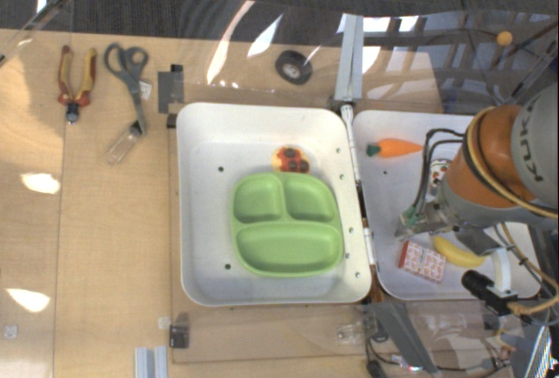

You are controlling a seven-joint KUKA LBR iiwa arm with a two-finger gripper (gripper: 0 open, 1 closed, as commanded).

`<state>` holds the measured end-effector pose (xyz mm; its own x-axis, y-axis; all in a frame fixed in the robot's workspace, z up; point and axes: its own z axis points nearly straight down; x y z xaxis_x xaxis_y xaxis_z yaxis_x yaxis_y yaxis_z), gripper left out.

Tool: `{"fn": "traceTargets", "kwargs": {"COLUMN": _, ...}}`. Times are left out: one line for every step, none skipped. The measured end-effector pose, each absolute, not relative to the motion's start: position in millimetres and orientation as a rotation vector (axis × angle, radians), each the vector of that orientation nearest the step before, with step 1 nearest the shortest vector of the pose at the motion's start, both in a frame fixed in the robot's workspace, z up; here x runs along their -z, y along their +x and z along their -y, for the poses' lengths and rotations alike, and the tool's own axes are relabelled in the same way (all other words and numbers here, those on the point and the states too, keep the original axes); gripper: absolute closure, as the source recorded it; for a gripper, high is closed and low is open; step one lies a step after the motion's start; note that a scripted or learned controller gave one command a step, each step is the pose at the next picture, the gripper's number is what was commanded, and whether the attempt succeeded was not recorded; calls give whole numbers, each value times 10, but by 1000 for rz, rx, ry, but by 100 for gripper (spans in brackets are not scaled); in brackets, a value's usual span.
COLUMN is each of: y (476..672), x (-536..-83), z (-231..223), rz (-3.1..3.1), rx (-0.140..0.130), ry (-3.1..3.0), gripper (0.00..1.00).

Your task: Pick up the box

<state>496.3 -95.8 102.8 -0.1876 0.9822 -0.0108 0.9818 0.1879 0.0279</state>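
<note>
- Wooden surface at the far left carries red-handled pliers, grey-handled scissors and, further along, a roll of black tape.
- Left shallow white bin holds a green plastic divided plate, with a small red-and-orange toy just beyond the plate's far edge.
- Right shallow white bin holds an orange plastic carrot near its far rim, and the task's thing, a small flat red-and-white patterned carton box, lying flat near the bin's front edge, just beside a yellow plastic banana.
- The grey arm's hand sits close above the box's far edge; whether it is released or clenched I cannot tell, and nothing shows as held.
- Handling, by my judgement: the box looks light and thin-walled (likely card), stiff enough across its short width but easy to dent if squeezed hard. Lying flat, it offers little height, so the sensible hold is across its two narrower sides, low down, clear of the banana, which crowds its right side.
</note>
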Motion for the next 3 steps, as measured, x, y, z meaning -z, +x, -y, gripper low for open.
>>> {"fn": "traceTargets", "kwargs": {"y": 4962, "x": -1027, "z": 959, "rz": -2401, "rx": -22, "ry": 1985, "gripper": 0}}
{"fn": "traceTargets", "kwargs": {"y": 4919, "x": -904, "z": 937, "rz": -2417, "rx": -14, "ry": 1983, "gripper": 0}}
{"fn": "traceTargets", "kwargs": {"y": 4962, "x": -1029, "z": 944, "rz": -2411, "rx": -21, "ry": 1974, "gripper": 100}}
